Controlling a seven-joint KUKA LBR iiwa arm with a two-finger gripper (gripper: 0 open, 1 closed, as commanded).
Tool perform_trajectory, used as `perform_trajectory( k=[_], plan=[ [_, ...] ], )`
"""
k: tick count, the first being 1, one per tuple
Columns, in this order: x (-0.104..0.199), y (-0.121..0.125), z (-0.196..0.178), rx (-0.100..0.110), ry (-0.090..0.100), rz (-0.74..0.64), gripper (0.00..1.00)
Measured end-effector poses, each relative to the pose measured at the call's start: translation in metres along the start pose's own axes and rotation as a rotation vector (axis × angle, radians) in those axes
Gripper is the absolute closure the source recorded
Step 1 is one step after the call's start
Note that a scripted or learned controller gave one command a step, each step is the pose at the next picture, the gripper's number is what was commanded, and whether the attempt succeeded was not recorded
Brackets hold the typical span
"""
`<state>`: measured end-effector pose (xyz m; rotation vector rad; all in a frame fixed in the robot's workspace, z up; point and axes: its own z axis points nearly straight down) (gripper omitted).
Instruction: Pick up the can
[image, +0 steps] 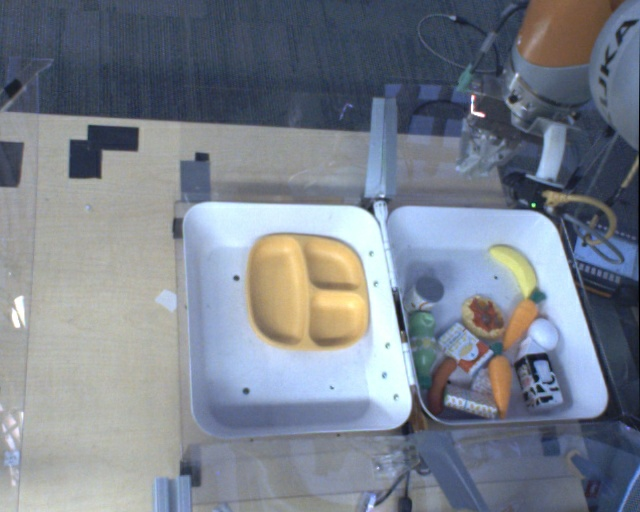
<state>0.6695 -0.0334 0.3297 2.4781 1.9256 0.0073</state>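
The can (428, 291) stands upright in the right bin (470, 232), close to its left wall, with its grey round top facing up. My gripper (486, 152) hangs beyond the far rim of that bin, above the bench, well back and to the right of the can. Nothing shows between its fingertips. The orange band and grey wrist of the arm (556, 45) sit at the upper right.
The right bin also holds a banana (513, 268), two carrots (520, 322), a pizza-like toy (485, 314), a white ball (541, 334), a black-and-white carton (538, 381) and green items (423, 326) just in front of the can. A yellow divided tray (306, 290) lies in the left bin (215, 330).
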Motion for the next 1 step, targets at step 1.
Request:
perform_trajectory(
  k=[1],
  plan=[
    [0.0656,-0.0212,0.0672,0.002,0.0,-0.052,1.0]
  ],
)
